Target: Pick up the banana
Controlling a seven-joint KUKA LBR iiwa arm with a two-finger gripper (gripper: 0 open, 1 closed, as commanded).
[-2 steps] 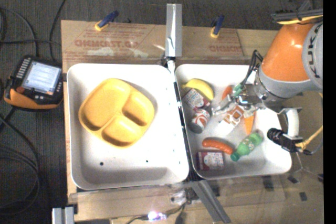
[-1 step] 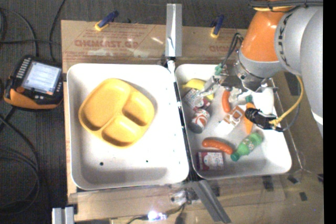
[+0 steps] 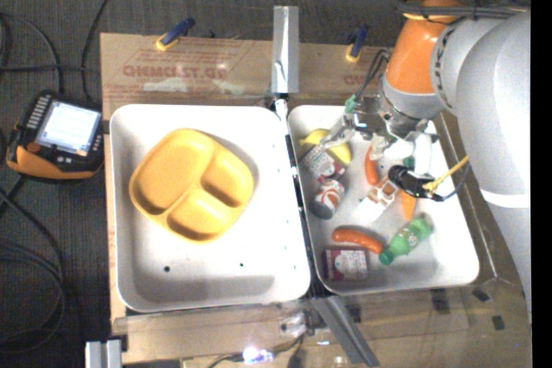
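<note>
Banana point(image 3: 332, 147), light, soft and easily bruised, lies at about eleven o'clock in the right bin point(image 3: 466, 267), partly under the gripper point(image 3: 338, 136), whose state I cannot tell; its curved middle looks the safest hold.

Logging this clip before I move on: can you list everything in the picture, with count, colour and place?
bins: 2, white, side by side on the bench
divided plate: 1, yellow, three compartments, in the left bin
banana: 1, yellow, at the far end of the right bin, partly covered by the tool
can: 1, silver and red, in the right bin just nearer than the banana
hot dog: 1, orange-red, right bin, near end
bottle: 1, green, right bin, beside the hot dog
packet: 1, dark red, right bin, near edge
pendant: 1, orange and black, left of the bench
clamps: 2, blue and yellow, far edge of the board
arm: 1, grey with orange band, right
tool: 1, over the right bin's far end
</note>
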